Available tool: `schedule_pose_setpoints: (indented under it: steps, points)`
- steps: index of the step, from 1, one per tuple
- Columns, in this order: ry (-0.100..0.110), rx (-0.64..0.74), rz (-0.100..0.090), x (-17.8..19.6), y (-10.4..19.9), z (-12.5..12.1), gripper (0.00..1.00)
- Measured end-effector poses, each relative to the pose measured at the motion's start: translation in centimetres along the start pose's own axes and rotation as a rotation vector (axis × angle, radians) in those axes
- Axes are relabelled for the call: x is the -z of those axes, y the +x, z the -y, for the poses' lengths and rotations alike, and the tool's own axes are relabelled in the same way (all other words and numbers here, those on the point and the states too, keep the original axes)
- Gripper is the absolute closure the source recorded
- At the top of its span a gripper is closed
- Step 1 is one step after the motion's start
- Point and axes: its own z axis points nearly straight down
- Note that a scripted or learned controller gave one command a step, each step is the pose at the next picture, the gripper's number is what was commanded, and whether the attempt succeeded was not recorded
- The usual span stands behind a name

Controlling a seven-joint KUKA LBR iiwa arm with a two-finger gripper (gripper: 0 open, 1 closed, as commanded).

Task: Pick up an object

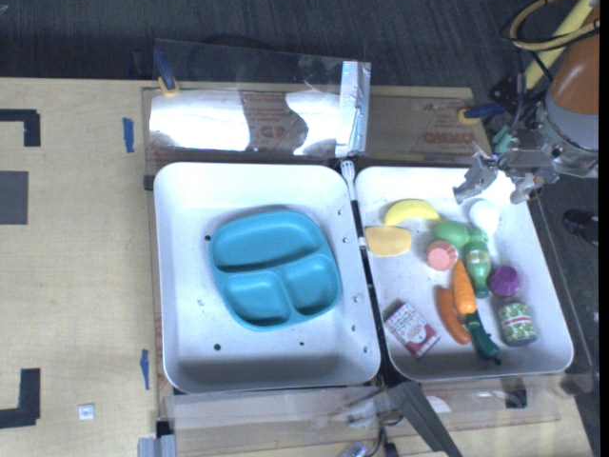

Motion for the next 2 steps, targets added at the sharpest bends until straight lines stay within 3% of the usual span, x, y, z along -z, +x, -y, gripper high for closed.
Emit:
schedule_pose_setpoints:
  steps: [1,2]
  points:
    - [0.004,-0.016,0.001,-10.3,-4.7,3.7,0.0]
    - [-0.009,0.478,0.006,-17.8,-3.1,3.9,0.0]
